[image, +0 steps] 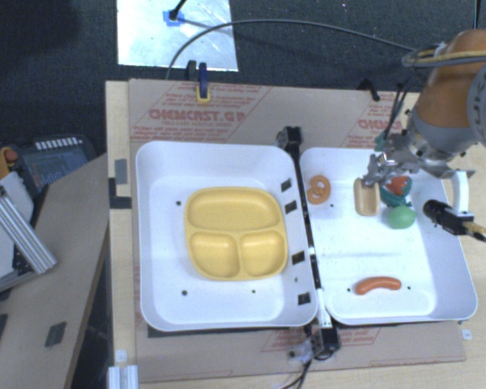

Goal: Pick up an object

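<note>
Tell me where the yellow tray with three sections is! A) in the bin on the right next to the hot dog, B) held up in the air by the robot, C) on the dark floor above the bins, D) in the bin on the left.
D: the yellow tray lies flat in the middle of the left bin, while the sausage lies in the right bin.

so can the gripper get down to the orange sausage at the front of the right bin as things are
Probably yes. The orange sausage-shaped toy lies alone on bare floor of the right white bin, apart from the walls. The gripper hangs further back over the tan block, with nothing between them.
</note>
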Action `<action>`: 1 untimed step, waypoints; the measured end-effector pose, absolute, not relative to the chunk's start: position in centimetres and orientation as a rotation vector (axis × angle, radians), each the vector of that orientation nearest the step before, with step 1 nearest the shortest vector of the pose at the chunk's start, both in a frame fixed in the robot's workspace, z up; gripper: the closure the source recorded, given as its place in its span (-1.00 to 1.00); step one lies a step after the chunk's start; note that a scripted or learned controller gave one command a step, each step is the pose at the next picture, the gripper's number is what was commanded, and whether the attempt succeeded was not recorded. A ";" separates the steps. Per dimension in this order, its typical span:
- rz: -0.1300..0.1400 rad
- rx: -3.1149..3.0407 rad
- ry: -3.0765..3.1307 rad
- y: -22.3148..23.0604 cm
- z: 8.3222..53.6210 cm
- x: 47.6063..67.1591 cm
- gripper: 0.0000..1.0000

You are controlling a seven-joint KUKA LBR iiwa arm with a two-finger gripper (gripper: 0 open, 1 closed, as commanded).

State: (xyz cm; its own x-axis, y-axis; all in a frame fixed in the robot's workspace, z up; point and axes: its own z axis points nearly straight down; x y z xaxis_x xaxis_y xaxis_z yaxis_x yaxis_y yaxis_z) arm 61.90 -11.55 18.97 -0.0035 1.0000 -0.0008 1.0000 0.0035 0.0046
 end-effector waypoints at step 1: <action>0.004 2.215 2.223 -11.6 21.8 62.0 1.00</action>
